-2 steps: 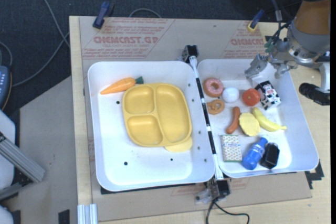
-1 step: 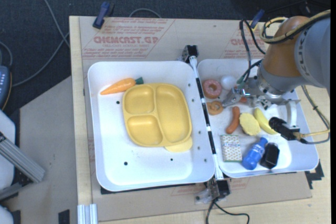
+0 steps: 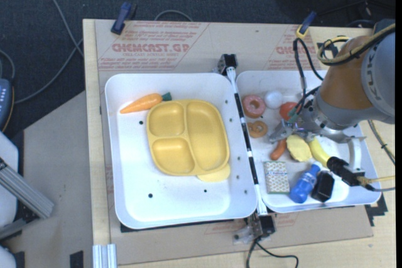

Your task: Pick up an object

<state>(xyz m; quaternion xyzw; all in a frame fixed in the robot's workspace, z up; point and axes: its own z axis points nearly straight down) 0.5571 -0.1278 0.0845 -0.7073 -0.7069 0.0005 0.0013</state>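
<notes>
Tool [image 3: 290, 130] low in right bin [image 3: 358, 198], just above yellow lemon [image 3: 299, 149].

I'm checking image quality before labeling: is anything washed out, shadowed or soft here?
Camera view: lighting is even and focus fair; the white bins are bright but keep their edges; the yellow tray casts a faint shadow; the arm shades the small items beside it, where detail is soft.
</notes>
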